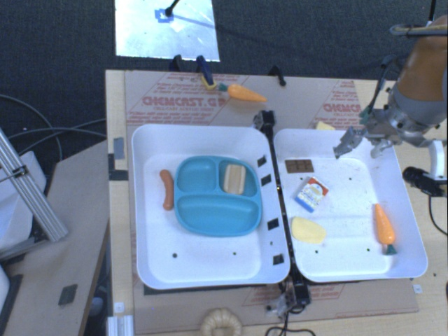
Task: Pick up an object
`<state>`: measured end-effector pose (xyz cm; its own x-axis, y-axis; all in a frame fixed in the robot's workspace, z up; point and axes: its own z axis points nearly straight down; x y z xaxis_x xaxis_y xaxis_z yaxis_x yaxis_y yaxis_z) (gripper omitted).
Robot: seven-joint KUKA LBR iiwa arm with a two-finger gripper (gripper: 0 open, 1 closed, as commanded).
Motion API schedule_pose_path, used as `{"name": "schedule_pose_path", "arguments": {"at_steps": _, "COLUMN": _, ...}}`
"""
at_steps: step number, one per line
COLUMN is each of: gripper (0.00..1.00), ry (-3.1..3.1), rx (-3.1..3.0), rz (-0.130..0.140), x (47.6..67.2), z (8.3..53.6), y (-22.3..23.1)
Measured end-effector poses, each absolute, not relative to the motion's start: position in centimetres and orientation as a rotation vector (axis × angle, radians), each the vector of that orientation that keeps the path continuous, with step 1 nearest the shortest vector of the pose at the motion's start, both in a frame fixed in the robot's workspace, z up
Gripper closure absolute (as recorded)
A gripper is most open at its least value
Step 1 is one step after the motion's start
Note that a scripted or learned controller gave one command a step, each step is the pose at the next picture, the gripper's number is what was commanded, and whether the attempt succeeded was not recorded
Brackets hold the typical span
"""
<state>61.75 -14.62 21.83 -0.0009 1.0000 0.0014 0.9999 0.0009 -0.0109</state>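
While the gripper hovers seemingly open, the carrot lies well apart.

Grey arm from the right, end effector open, fingers spread, empty.

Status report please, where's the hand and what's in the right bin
Hand open, above right white bin's far edge, holding nothing. Inside: orange toy carrot, small red-blue carton, yellow flat piece, brown square. Nothing blocking.

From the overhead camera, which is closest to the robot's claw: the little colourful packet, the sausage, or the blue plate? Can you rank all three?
Measured from the gripper over the right bin's far edge:
1. Colourful packet, middle of the right bin.
2. Blue plate, centre of the left bin.
3. Sausage, left of the plate, near that bin's left wall.
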Motion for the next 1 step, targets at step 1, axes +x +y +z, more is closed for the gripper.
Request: {"name": "schedule_pose_path", "arguments": {"at_steps": 1, "gripper": 0.0, "ry": -2.226, "rx": -2.219, "rz": -0.001, "x": 62.01, "z": 22.61, "y": -14.59}}
